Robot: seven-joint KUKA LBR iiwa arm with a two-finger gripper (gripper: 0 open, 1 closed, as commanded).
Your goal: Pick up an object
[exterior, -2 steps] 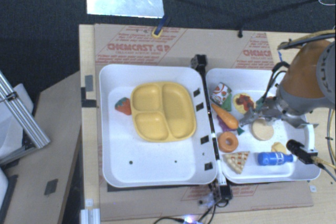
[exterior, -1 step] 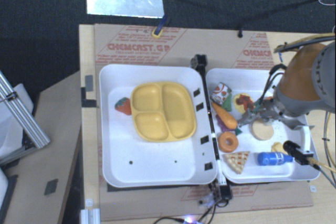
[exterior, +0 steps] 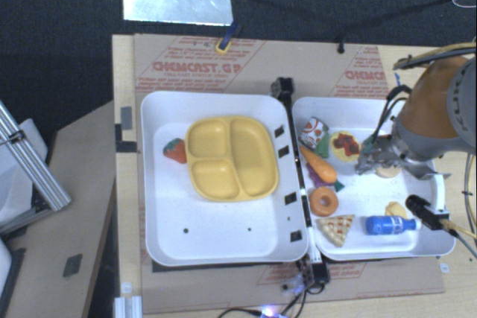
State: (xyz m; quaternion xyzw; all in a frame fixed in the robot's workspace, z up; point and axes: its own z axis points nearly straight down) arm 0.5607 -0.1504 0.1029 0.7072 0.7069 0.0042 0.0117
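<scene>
The pincer hangs low in the right bin, at three o'clock of the pasta toy; I cannot tell its state. Best to centre over one toy, clear of the carrot, before closing.

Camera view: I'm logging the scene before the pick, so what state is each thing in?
Yellow divided plate: upright, in left bin, compartments bare.
Toy strawberry: lying beside plate.
Toy carrot: lying flat, right bin.
Toy donut: lying flat.
Toy pizza slice: lying flat.
Blue bottle: on its side.
Gripper: low in right bin.
</scene>
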